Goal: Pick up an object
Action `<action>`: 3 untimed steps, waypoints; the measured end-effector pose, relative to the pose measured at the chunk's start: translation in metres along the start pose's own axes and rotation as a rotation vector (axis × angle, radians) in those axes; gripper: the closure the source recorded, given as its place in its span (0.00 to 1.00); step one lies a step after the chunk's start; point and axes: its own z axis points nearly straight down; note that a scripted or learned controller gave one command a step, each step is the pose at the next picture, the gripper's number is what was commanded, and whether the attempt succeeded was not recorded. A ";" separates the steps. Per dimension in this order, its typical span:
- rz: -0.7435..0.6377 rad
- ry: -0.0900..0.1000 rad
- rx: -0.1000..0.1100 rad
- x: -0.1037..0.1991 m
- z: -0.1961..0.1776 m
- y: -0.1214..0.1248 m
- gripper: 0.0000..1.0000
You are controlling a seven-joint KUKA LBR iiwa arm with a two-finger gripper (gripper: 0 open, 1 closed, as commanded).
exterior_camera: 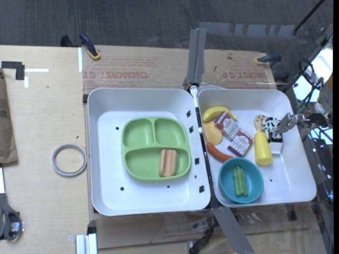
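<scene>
We see the gripper (288, 121) at the right bin's (296, 184) edge, but we cannot tell its opening, with a cow-patterned toy (273, 127) just beside it.

The hand (286, 122) is showing as a small grey metal assembly with thin, pale finger parts. Behind it, toward the right rim of the right bin (304, 157), the wrist structure is appearing as dark and light metal pieces. Thin black cables are running over that structure, and fine detail is blurring out.
</scene>
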 end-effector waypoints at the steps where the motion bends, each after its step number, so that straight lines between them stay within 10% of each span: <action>1: -0.275 0.001 -0.002 0.001 0.079 0.040 0.00; 2: -0.242 0.004 -0.010 0.005 0.101 0.057 0.00; 3: -0.117 -0.001 -0.002 0.023 0.104 0.016 0.00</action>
